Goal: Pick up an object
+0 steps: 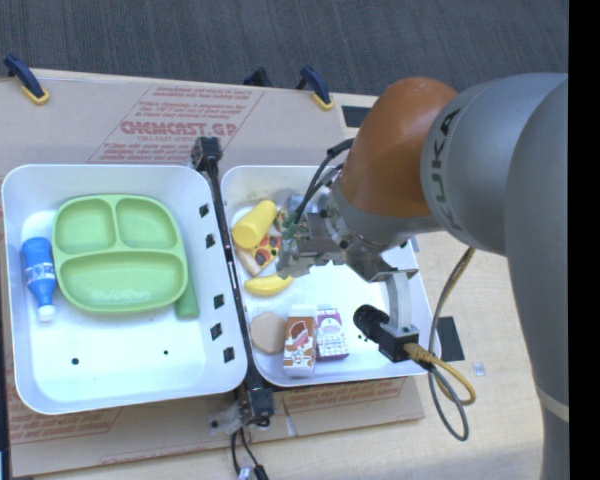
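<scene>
Camera view shows two shallow white plastic bins on the table. One smooth green divided tray point(121, 253) with three compartments lies in the left bin point(110, 373), a blue bottle point(37, 273) just beside it. The right bin point(405, 268) holds two rounded yellow pieces point(254, 225), one tan oval point(267, 332), and two small printed cartons point(314, 338) lying side by side. The gripper point(292, 243) hangs over the yellow pieces; whether the jaws are apart or together, I cannot tell.
</scene>
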Robot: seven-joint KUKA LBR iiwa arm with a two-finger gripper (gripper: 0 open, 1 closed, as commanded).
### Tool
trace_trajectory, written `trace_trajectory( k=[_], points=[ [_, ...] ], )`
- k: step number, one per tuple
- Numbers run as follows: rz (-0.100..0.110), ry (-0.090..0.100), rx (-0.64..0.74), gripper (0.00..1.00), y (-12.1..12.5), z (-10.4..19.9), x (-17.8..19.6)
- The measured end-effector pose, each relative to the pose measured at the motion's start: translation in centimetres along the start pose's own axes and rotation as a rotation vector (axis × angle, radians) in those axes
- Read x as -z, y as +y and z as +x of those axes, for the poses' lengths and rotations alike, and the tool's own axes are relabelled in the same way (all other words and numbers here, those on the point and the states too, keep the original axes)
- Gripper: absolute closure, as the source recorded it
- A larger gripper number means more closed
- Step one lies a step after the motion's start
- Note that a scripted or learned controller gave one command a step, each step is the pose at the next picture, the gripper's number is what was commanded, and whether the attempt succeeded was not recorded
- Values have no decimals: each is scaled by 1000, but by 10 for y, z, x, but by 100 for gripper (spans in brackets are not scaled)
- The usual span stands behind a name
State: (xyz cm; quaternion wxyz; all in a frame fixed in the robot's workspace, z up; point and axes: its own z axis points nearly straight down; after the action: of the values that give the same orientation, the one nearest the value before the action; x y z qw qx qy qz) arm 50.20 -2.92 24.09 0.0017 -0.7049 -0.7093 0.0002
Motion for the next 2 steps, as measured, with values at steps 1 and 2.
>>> trace_trajectory(
  k=[1,2],
  points=[
    [3,-2,1,100,27,48,-50],
    [-1,-2,-3,100,39,3,-49]
  ],
)
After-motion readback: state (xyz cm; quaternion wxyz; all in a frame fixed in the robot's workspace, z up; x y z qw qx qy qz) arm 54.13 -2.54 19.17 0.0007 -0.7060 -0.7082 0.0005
